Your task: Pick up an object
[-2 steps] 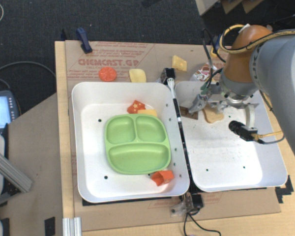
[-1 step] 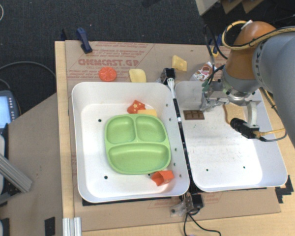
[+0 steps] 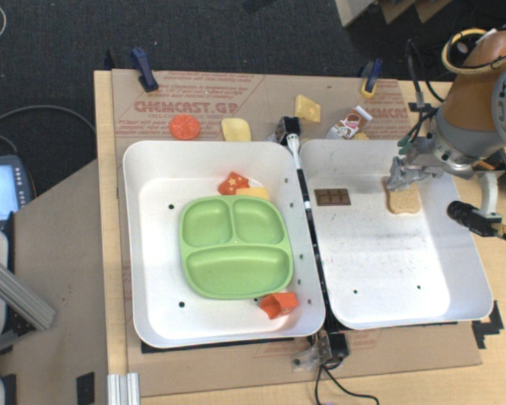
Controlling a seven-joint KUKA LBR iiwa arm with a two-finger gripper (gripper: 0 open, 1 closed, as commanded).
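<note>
My gripper (image 3: pixel 401 181) reaches into the right bin (image 3: pixel 405 277) at its far right part, directly over a tan bread-like piece (image 3: pixel 404 201) that lies on the bin floor. Its tips meet the top edge of that piece. A brown chocolate bar (image 3: pixel 332 197) lies to the left of it in the same bin. The left bin (image 3: pixel 152 251) holds a green divided plate (image 3: pixel 234 246), a red and yellow piece (image 3: pixel 239 186) behind the plate, and an orange piece (image 3: pixel 278 304) at the plate's near right corner.
On the cardboard behind the bins lie a red round piece (image 3: pixel 185 127), a pale yellow piece (image 3: pixel 236 130), a yellow cheese wedge (image 3: pixel 307 108) and a small white carton (image 3: pixel 349 125). Blue clamps (image 3: pixel 142 67) hold the board's far edge. Black cables run at the right.
</note>
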